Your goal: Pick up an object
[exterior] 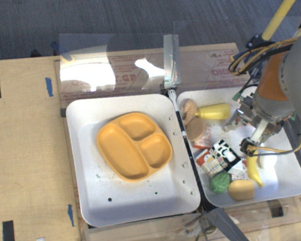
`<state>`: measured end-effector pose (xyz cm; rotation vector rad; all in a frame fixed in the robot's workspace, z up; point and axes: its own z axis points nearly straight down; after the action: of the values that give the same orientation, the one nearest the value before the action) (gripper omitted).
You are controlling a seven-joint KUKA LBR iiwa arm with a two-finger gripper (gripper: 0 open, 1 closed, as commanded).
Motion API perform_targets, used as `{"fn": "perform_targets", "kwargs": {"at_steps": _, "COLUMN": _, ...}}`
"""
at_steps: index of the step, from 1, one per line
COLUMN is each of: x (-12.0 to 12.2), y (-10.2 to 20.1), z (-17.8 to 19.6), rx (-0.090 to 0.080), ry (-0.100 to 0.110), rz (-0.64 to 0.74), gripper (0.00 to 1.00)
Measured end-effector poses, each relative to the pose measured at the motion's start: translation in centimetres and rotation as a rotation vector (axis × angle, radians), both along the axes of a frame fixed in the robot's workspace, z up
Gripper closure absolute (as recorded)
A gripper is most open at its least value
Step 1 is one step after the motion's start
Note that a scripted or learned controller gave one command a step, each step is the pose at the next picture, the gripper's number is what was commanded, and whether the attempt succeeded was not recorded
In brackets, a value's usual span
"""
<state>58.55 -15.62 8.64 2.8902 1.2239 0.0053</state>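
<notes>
Banana [255, 171] lies right of green ball [219, 183]. Gripper [239, 118] hovers up and right of ball (open or closed: cannot tell). Banana likely light, stiff, slippery plastic; take hold across middle of curve.

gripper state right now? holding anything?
Two-finger gripper: cannot be told from this view; it hangs over the right shallow white bin.
</notes>
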Motion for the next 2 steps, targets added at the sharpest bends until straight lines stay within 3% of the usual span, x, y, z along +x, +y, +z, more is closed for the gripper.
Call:
{"fn": "perform_targets", "kwargs": {"at_steps": 1, "x": 4.5, "y": -2.0, "z": -0.1, "rx": 0.002, "ry": 0.004, "rz": -0.140, "gripper": 0.00}}
{"fn": "perform_targets", "kwargs": {"at_steps": 2, "x": 6.8, "y": 2.5, "z": 9.1, "rx": 0.001, "ry": -0.002, "rz": -0.017, "gripper": 0.00}}
